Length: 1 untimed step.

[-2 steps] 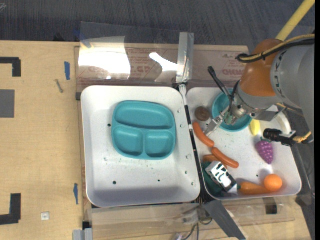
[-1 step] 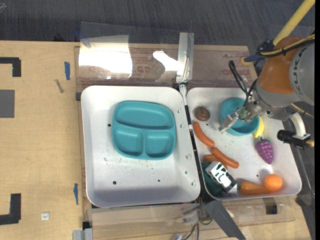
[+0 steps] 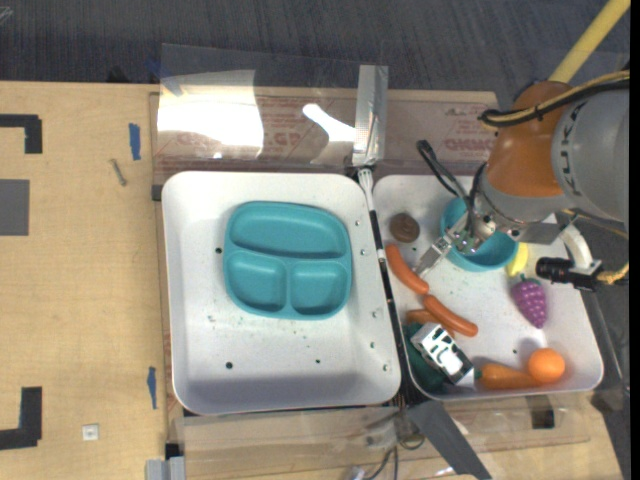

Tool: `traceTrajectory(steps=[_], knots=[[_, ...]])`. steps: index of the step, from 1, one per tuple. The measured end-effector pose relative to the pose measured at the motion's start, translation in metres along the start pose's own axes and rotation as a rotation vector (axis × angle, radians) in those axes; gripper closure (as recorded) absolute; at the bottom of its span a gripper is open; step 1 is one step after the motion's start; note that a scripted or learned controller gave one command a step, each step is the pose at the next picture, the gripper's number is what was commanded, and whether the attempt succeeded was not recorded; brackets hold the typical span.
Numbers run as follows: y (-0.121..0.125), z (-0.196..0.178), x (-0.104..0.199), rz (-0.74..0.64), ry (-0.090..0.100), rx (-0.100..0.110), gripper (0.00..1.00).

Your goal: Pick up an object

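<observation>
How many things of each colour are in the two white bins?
Teal: 2, divided plastic tray, small round bowl
Orange: 4, two sausages, carrot, ball
Purple: 1, grape bunch
Brown: 1, round disc
Total: 8

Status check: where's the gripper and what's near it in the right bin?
Gripper low in right bin, at teal bowl. Nothing seen between fingers. Hot dog and brown disc close beside it.

We see a pale wooden bench bearing two shallow white bins side by side, the left bin touching the right bin along their shared edge, with black tape marks near its left margin.
</observation>
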State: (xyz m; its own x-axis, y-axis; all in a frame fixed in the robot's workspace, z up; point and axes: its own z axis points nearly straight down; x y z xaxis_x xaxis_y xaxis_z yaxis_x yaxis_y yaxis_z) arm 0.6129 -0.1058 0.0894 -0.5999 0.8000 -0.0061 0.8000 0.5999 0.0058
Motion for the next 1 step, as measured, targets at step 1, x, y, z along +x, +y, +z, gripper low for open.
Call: traceTrajectory(steps=[1], knots=[[0.0140,0.0003,-0.0034,0.380,-0.001,-0.003,0.00]])
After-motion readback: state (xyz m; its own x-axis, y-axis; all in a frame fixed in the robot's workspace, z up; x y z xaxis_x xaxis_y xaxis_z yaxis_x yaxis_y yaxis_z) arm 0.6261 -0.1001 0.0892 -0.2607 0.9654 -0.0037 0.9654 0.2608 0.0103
